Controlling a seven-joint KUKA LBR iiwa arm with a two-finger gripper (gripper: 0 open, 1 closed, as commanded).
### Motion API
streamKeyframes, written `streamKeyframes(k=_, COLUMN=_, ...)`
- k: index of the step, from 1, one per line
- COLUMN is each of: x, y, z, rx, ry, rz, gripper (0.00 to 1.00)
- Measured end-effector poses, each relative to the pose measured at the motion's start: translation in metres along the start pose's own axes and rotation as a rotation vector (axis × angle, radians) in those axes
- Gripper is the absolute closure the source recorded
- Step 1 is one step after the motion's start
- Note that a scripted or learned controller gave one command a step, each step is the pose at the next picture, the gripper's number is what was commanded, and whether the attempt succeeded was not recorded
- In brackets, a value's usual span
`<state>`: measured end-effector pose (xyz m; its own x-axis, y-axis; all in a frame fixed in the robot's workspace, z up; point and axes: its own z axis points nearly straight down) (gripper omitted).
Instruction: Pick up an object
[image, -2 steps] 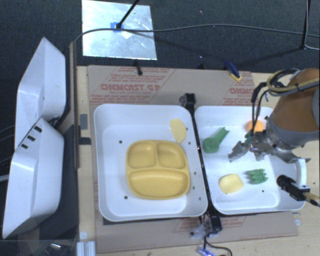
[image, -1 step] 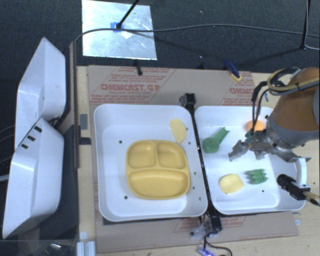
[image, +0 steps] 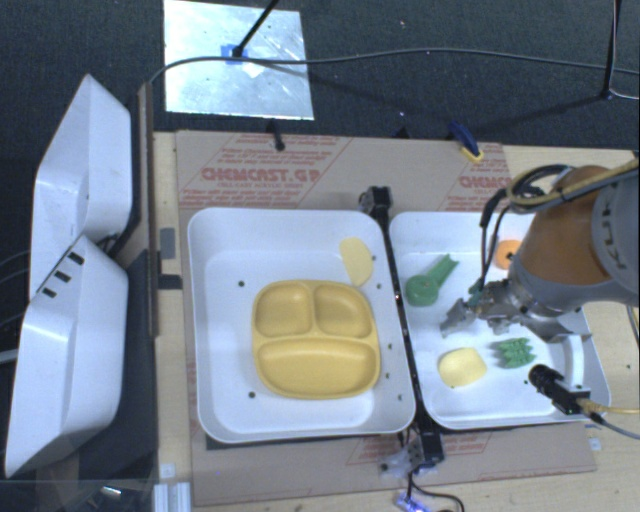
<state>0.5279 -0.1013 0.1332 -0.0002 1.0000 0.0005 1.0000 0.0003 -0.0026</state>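
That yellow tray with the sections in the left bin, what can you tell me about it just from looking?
The yellow tray is a rounded, pale yellow plate that looks like plastic, moulded into three hollows: two small ones at the far side and one wide one nearer the camera. It lies flat, right side up, on the floor of the left bin, about in its middle. Nothing rests in it and the hand is not near it.

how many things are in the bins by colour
yellow: 3 (divided tray, small flat piece, rounded lump)
green: 2 (scoop-shaped toy, spiky toy)
orange: 1 (small item partly behind the arm)
total: 6
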Motion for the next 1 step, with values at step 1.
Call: streamKeyframes(k=1, x=0.0, y=-0.0001, z=0.0503, rx=-0.002, ry=0.0, rz=0.0, gripper=0.0)
